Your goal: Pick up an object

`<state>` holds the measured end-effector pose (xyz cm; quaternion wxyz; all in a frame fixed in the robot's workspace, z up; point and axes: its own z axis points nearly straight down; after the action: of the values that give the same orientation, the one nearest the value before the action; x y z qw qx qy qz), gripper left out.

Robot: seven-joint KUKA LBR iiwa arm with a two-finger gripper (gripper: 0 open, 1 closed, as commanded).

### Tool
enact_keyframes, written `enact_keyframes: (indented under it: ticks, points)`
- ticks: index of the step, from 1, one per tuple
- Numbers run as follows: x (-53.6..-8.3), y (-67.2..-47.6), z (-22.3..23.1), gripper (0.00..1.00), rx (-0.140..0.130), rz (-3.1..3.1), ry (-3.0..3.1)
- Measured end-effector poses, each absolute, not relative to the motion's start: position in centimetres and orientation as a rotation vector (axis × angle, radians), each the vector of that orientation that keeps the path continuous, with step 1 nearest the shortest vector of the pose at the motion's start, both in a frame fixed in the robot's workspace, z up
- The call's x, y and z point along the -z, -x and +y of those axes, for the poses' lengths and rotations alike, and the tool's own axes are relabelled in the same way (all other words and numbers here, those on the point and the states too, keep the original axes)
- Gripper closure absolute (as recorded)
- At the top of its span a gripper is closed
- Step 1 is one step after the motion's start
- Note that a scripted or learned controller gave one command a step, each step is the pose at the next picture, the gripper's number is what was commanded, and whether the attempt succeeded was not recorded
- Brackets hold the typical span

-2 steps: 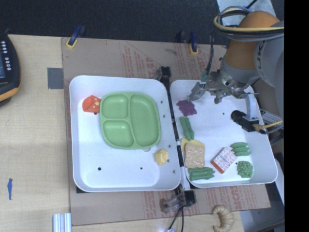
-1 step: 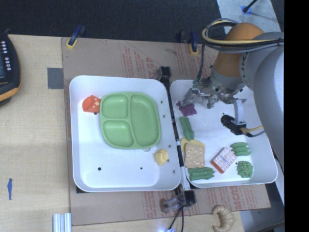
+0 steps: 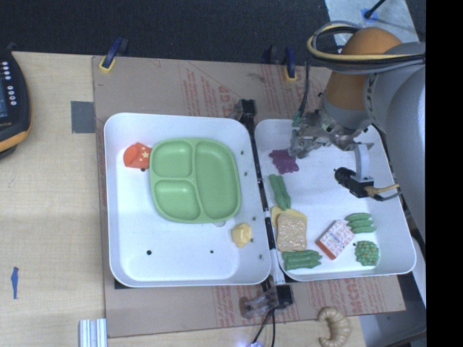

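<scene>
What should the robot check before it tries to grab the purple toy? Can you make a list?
1. Purple toy lies in the right bin, in plain sight: ok.
2. Gripper sits close above and to the right of the toy: ok.
3. Fingers open enough to fit around it: cannot tell.
4. Room around the toy; the green pod lies just below it, apart: ok.
5. Toy lies near the bin's left wall, which may get in the way: cannot tell.

A light wooden bench (image 3: pixel 51 223) is covered by a brown cardboard sheet (image 3: pixel 181 85). Behind the sheet, dark carpeted floor (image 3: pixel 181 13) is seen.
</scene>
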<state>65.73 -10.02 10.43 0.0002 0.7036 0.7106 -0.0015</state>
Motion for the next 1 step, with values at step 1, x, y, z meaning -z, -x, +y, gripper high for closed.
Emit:
enact_keyframes:
  ticks: [1]
  points:
    - [-10.37, -65.71, -10.02, 0.0, 0.006, 2.233, -2.21]
